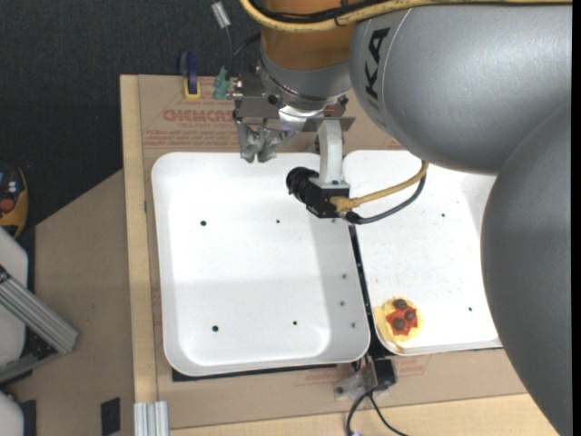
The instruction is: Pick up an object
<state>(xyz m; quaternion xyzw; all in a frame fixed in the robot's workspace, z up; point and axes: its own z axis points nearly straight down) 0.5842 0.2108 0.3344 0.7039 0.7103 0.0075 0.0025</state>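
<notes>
The jaws [258, 146] hang over the far edge of the left bin [182, 243]; I cannot tell whether they are open or closed. The object, a small yellow piece with red spots [400, 321], lies in the right bin [454, 234], at its near-left corner.

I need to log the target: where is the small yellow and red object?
The yellow and red object lies in the right bin, at its near left corner, beside the left bin.
</notes>
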